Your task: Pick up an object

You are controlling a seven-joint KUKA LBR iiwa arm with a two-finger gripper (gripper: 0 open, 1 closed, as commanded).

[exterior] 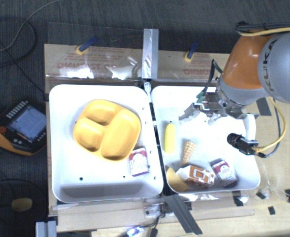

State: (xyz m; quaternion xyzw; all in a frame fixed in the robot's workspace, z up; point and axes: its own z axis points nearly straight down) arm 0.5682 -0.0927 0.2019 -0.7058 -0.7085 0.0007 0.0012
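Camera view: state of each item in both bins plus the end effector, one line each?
End effector: above the right bin, fingers spread, nothing between them.
Yellow bread-shaped toy: resting in left bin, untouched.
Small red-and-white carton: lying flat in left bin, beside the yellow toy.
Yellow banana-like piece: lying flat in right bin, near the divider.
Ice cream cone: lying on its side.
Orange box: lying at front wall.
Dark red packet: lying tilted beside it.

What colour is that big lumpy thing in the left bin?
Yellow. The lumpy thing shows plainly in the camera view, lying in the left bin.
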